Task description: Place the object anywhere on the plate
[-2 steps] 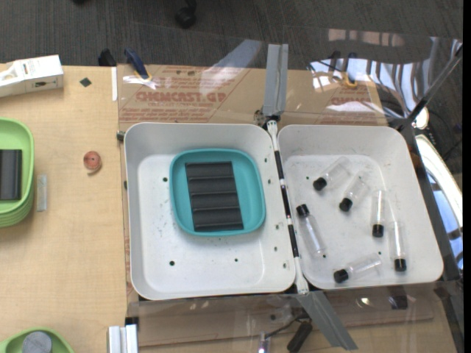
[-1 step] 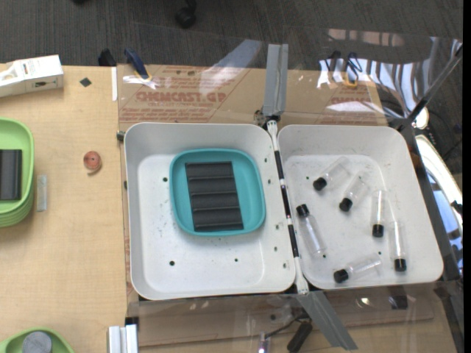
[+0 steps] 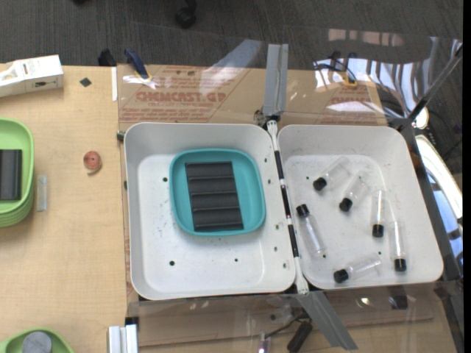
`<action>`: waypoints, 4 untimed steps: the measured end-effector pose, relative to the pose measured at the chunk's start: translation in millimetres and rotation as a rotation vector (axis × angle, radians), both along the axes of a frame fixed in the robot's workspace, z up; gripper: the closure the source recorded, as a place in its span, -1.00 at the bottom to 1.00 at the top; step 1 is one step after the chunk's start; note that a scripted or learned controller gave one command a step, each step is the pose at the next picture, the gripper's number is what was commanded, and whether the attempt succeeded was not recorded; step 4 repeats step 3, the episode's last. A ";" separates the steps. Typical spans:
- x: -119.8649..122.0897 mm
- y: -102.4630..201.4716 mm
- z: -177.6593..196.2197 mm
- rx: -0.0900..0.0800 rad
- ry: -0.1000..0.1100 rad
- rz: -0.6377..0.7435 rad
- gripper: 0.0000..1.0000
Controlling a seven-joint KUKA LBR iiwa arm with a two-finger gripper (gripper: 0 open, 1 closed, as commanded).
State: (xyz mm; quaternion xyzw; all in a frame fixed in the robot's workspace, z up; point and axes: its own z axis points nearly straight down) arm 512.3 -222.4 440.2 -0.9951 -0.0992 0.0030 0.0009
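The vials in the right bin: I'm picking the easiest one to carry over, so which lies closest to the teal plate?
The vial along the right bin's left wall, cap uppermost, lies closest to the teal plate; the others lie farther right.

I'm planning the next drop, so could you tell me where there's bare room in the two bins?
Left bin: a bare floor strip borders the teal plate in front and to its left. The plate's middle holds a black ridged insert. Right bin: crowded with scattered clear vials.

teal plate [image 3: 255, 197], ribbed black insert [image 3: 213, 195], clear black-capped vials [image 3: 353, 193], white bins [image 3: 147, 263]
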 end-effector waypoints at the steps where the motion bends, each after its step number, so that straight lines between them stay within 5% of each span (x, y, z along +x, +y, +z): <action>1: -25.7 -0.2 0.2 0.000 0.000 -0.001 -1.00; 2: -34.3 -0.2 -0.1 0.000 0.000 -0.001 -1.00; 3: 45.8 0.6 -0.8 -0.001 -0.001 0.006 -1.00; 4: 45.8 0.6 -0.8 -0.001 -0.001 0.006 -1.00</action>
